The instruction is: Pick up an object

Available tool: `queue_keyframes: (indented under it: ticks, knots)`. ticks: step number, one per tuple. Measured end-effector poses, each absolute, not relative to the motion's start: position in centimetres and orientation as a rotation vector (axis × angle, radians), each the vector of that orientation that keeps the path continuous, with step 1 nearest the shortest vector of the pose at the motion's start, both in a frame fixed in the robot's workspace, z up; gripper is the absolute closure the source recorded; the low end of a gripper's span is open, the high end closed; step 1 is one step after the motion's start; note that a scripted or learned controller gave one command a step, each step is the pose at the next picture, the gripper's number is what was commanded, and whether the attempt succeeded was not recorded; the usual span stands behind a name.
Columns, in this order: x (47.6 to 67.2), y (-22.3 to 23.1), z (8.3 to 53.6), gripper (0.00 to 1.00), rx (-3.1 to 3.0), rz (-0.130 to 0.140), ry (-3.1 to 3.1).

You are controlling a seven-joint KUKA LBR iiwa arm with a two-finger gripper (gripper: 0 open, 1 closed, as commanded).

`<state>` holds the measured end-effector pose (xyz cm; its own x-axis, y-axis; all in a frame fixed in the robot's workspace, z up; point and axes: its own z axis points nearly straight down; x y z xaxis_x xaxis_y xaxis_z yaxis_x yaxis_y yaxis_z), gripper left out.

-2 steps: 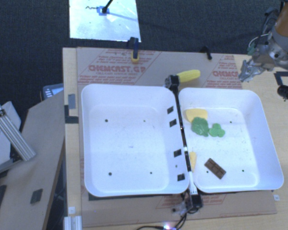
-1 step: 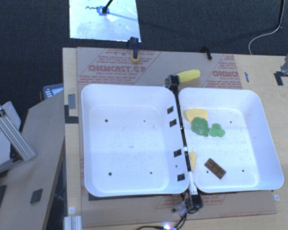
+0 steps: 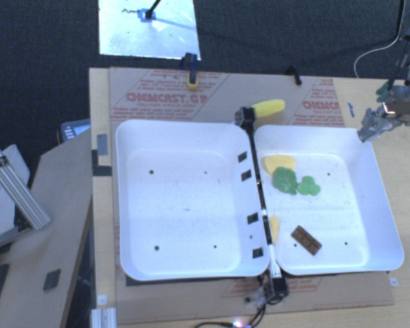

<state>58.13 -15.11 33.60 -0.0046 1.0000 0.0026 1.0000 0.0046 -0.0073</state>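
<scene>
Lying nearest the lower edge of the frame, inside the right bin (image 3: 386,203), a small brown block (image 3: 305,240) is resting tilted on the white floor, with a pale yellow piece (image 3: 275,229) just beside it against the bin's left wall. Higher in that same bin, two green leafy pieces are sitting touching each other: the larger green piece (image 3: 284,180) and the smaller green piece (image 3: 309,186). A yellow wedge (image 3: 279,162) is touching the larger one from above. That is making five loose things in the right bin, any of them a candidate for picking. The left bin (image 3: 123,203) is sitting alongside, the two joined by a dark strip with four black clips. Outside the bins, at the upper middle, a yellow-handled brush (image 3: 263,108) is lying on the board (image 3: 157,94), which is showing red lettering reading roughly "CHEMCAST GP", repeated at right but partly covered. At the right edge, the gripper (image 3: 369,130) is hovering over the right bin's upper right corner, apart from every object; whether it is released or clenched cannot be told.
</scene>
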Motion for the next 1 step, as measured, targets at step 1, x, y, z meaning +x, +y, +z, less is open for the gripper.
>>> queue_keyframes:
  ticks: [1]
  knots:
    - [57.49,-17.12,54.63,1.0,-2.231,-0.016,-2.24]
